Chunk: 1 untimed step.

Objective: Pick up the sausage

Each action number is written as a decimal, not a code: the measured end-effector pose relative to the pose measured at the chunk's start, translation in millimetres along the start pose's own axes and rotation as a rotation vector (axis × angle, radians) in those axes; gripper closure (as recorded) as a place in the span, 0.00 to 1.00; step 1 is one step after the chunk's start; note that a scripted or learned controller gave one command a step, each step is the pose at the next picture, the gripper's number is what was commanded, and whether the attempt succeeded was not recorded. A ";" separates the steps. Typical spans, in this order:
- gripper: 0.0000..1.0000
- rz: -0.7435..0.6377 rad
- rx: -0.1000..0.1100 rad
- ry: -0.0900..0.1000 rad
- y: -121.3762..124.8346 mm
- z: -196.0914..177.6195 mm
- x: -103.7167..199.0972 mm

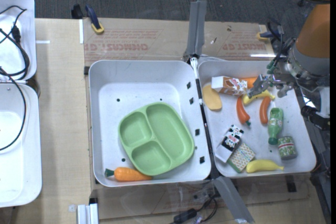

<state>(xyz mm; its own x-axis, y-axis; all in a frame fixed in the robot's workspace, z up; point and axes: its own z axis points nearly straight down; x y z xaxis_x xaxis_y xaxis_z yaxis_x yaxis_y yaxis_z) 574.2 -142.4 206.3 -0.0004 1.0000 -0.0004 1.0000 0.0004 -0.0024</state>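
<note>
Roughly: approach step, no grasp made. The gripper [261,87] hung over the upper middle of the right bin [310,157], low among the clutter, and I couldn't tell how wide it was set; nothing visibly held. The sausage [241,110] lay flat on the bin floor just below-left of the gripper, slanted, near the middle of that bin. A second red-orange piece [264,109] lay just beside it to the right (similar colour and shape, so picking the wrong one is a real risk). My read is that the next move called for a short shift toward the left and down, with the jaws turned across the sausage's narrow width. Tight around there: a carton [230,84] and a small yellow piece [261,96] sat right above the sausage, a tan slice [212,98] to its left near the bin wall, a green bottle [274,124] to the lower right. Bare floor showed on the sausage's left flank and below it, before the cow-print box [230,140], so that side looked safest to come in from. Bin walls were well apart from the target, no edge problem. The left bin [97,113] with its green plate [156,138] and carrot [128,174] was out of play.
</note>
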 end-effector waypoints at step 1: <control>0.00 0.145 -0.001 0.000 -16.5 110.3 -34.7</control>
<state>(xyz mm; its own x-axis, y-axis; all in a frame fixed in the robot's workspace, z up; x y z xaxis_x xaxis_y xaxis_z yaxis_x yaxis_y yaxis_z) 557.4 -177.2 96.1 0.1441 0.9896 -0.0007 0.9896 -0.1441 -0.0012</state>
